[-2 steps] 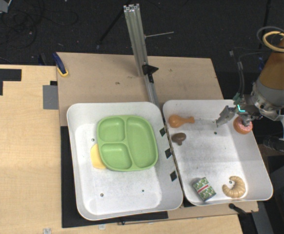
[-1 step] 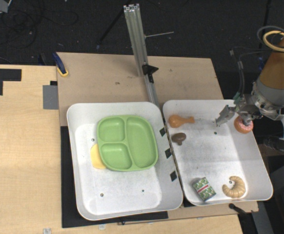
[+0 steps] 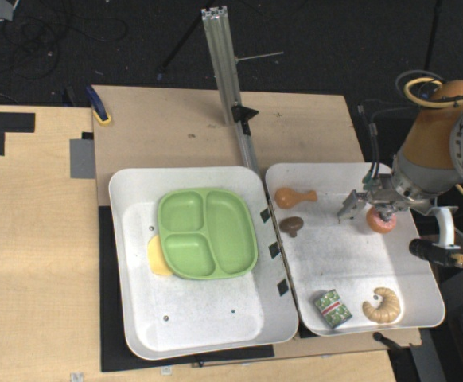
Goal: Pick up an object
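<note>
Two bins before you, your gripper [image 3: 368,207] low in the right bin [image 3: 327,249], fingers spread, holding nothing, donut [image 3: 382,221] just beside.

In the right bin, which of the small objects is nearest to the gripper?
The pink round object, just beside the gripper. The croissant, green box, brown mushroom and orange drumstick lie clearly farther away.
</note>
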Motion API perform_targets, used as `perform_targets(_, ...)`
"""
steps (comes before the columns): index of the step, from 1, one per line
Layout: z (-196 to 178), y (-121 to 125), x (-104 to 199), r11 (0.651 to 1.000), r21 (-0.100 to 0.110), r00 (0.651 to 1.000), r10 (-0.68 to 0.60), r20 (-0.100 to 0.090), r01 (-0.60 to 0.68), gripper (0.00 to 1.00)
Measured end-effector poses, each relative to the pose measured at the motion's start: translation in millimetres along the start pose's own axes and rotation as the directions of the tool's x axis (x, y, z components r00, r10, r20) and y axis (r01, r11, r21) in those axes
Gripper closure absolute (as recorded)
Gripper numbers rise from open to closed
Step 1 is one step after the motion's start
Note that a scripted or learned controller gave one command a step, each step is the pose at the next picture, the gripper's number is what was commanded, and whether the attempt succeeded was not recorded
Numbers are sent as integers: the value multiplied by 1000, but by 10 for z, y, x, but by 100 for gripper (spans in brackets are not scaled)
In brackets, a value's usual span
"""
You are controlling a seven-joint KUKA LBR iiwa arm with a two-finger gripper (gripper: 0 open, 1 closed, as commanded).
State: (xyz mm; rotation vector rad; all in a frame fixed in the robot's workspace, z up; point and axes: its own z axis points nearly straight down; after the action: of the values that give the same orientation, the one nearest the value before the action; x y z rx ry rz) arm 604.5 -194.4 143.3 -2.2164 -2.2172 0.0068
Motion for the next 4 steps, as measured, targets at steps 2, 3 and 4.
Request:
perform_targets(2,361,30,-14,1000,-15,1000,-1,7,1,100)
perform_targets(3,-261,56,-76,1000,-11,1000,1,3,-1,100)
perform_targets(4,-788,56,-85,1000,-10,1000,-1,2,1,100)
